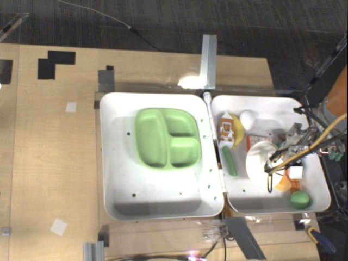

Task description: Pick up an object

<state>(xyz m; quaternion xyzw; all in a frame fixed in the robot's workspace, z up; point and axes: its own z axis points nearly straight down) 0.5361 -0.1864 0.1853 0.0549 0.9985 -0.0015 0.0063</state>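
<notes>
The right bin [255,204] holds a jumble of small objects. Among them are a yellow banana [238,131], a small orange-and-white carton [225,128], a white egg shape [247,118], a green stick [229,161], a white round cup [258,160], an orange piece [283,184] and a green ball [299,199]. My gripper [287,148] hangs low over the right half of this bin, just right of the white cup, with cables looping around it. No object shows between its tips.
The left bin [117,200] holds a green divided plate [166,137]. A metal post [209,61] stands behind the seam between the bins. The arm's orange band [337,99] is at the far right, and loose cables trail over the right bin's right side.
</notes>
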